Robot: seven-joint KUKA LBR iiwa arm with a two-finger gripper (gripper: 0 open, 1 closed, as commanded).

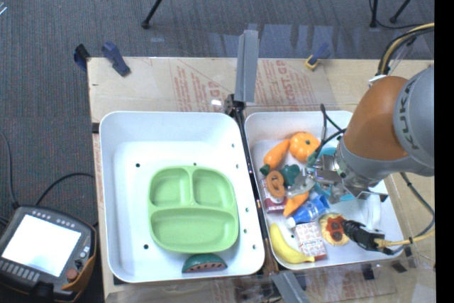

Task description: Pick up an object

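Closest to us, low in the left bin [113, 152], we note a watermelon slice [204, 264] at the front wall, just below a glossy green divided plate [193, 218] with three compartments. Gripper [320, 184] sits low in the right bin [280, 120] amid clutter; we cannot tell its finger state or any hold. Just beside it lie a smooth carrot [296, 204] and a blue bottle [308, 211]; left, a donut [275, 184]. Up-left, another carrot [277, 151] and a round orange fruit [303, 145]. Banana [286, 245] curves along the front wall, touching a red-and-white packet [310, 238].
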